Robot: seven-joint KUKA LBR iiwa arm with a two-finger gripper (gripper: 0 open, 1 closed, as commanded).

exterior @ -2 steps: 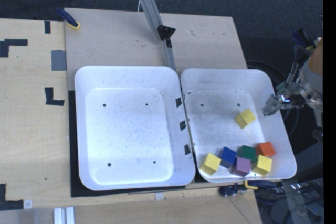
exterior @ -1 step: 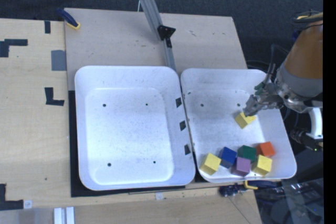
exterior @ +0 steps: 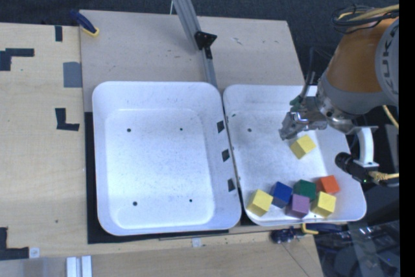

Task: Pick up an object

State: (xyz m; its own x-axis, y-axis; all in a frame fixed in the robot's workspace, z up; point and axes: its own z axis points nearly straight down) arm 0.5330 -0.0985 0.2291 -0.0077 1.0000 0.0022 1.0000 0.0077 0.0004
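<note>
Yellow block [exterior: 302, 147] just below the jaws, their grip on it unclear.

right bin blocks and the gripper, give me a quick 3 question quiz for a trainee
1. True or false: the purple block lies in the left bin.
2. Which block lies right below the gripper, apart from the cluster? A) blue block B) lone yellow block C) orange block
3. Fill in: the cluster of blocks sits along the right bin's ____ edge in the camera view.

Key:
1. False; it lies in the right bin.
2. B.
3. Bottom, with the green block among them.
</note>
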